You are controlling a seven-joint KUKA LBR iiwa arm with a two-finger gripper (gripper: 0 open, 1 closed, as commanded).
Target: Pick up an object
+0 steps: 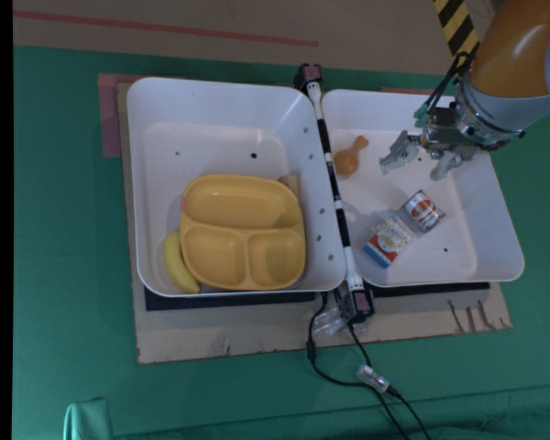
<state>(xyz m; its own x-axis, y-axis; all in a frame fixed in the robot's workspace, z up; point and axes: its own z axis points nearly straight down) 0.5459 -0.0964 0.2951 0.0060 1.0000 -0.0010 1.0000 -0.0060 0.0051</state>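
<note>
Three items lie below the spread, empty gripper (423, 159): pear (349, 159), can (423, 211), carton (388, 240)

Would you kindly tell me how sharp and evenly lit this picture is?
Camera view: soft throughout, fine print on the can unreadable; the white bins bright, mildly washed out; a faint shadow under the gripper; the arm blurred at the frame's edge.

A green cloth (64, 246) covers the bench, with brown floor (211, 3), possibly cardboard, and 1 hazard stripe (451, 7) beyond.
</note>
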